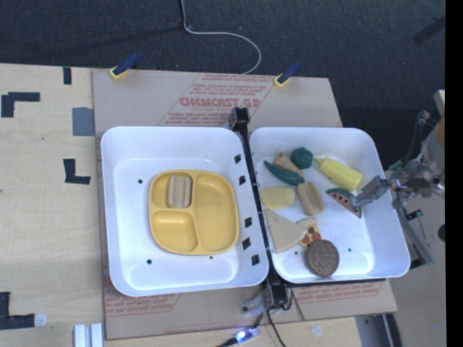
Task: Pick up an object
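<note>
watermelon slice [344,200] lies just beside the claw [370,191], apart.

Divided plate [194,212] in left bin [119,150]; toy foods [307,197] in right bin [362,144].

Two white bins sat side by side. The left bin [123,194] held a yellow divided plate [194,213] with a tan piece [179,189] in one compartment. The right bin [362,147] held toy foods: a yellow bottle [338,171], a watermelon slice [344,201], a brown patty [322,257]. The jaws [373,189] hung over its right side.
</note>
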